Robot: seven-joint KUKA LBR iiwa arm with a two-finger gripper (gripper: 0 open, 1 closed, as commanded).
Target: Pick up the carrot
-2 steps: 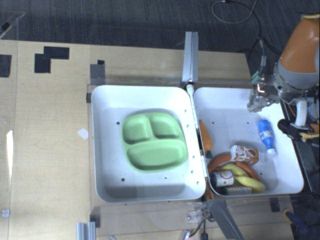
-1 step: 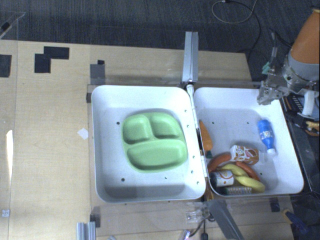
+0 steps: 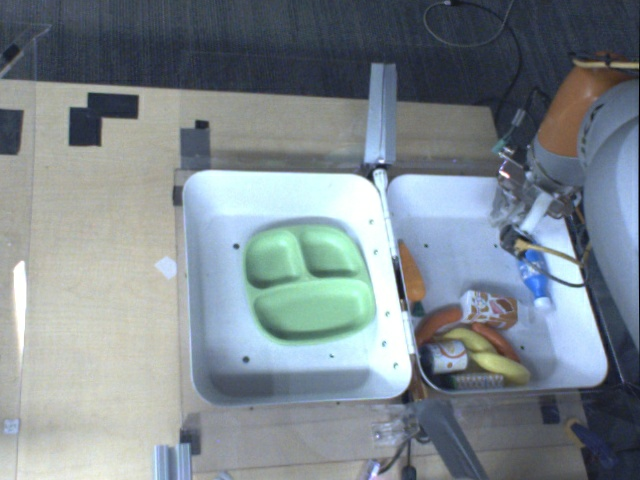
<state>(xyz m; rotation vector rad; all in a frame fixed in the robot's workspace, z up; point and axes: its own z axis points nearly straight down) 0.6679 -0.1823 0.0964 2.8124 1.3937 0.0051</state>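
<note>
Hovering arm (image 3: 600, 138) over right bin (image 3: 450, 208), apart from carrot (image 3: 411, 274)

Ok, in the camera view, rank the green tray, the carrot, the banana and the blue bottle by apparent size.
1. Green tray, by far the largest.
2. Banana.
3. Carrot, close to the banana; partly against the bin wall, so unsure.
4. Blue bottle, smallest.

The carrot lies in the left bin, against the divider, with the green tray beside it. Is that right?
Not quite. The camera view shows the carrot in the right bin, lying along its left wall by the divider. The green tray sits in the left bin, across that divider.
</note>
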